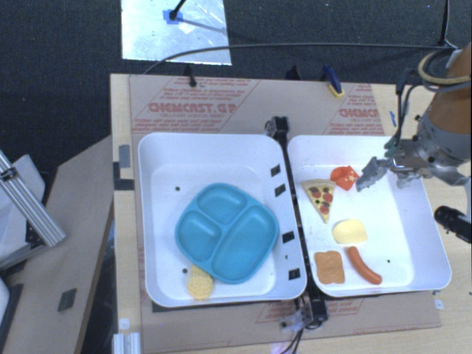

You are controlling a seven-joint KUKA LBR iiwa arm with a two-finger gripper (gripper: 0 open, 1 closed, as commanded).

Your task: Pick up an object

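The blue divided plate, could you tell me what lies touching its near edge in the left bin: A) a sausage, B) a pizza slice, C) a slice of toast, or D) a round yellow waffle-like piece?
D: the round yellow waffle-like piece sits against the lower rim of the blue divided plate in the left bin; the pizza slice, sausage and toast lie in the right bin.

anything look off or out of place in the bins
One thing: a yellow waffle-like piece in the left bin lies partly tucked under the blue divided plate, apart from the other toy foods, which sit in the right bin. Nothing looks spilled or damaged.
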